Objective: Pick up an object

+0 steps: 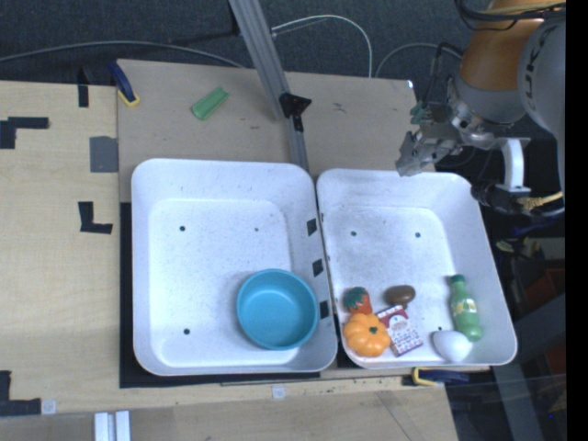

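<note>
Overhead, the grey arm with its orange band (519,12) reaches in from the right, and its two-finger gripper (411,162) hangs at the far edge of the right-hand shallow white bin (478,246), just above the rim near that bin's far left part; whether the gripper is released or clenched cannot be told, and nothing can be made out in its grasp.

Every small object lies along the near side of the right bin, well apart from the gripper: a round orange pumpkin-shaped toy (367,335) sits at the near left corner; a small red-and-green piece (356,299) lies just beyond it; a brown oval lump (400,295) lies to the right of that; a small red-and-white printed packet (400,330) rests just beside the pumpkin; a white egg-shaped object (451,345) lies at the near right; a green bottle with a pale label (463,307) lies on its side against the right wall, just beyond the egg.

The left-hand shallow white bin (184,200) holds a round blue plastic bowl (277,308), upright, at its near right corner.

On the wooden bench (55,209), beyond the left bin, lies a small green block (209,103); a grey metal pole (260,35) crosses the far side, slanting down towards the gap between the bins.
</note>
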Robot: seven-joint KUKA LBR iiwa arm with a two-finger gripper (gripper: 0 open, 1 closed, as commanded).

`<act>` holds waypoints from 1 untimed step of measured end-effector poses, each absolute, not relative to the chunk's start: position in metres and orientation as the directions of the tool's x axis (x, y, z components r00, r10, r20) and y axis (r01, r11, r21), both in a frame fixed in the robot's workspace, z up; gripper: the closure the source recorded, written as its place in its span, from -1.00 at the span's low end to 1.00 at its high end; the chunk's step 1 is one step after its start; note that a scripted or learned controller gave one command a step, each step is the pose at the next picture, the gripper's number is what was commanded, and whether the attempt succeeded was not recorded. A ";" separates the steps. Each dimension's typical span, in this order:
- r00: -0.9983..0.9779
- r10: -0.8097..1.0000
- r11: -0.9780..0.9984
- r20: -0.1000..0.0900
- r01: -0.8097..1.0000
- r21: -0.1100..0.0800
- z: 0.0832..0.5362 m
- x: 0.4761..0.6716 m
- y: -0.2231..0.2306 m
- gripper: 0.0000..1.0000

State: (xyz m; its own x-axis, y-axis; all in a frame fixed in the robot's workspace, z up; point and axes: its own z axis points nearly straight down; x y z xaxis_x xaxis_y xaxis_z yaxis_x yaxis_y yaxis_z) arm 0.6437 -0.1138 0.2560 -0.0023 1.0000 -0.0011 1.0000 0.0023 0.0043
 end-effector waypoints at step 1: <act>-0.006 1.000 0.006 0.001 1.000 -0.002 0.248 0.637 -0.061 1.00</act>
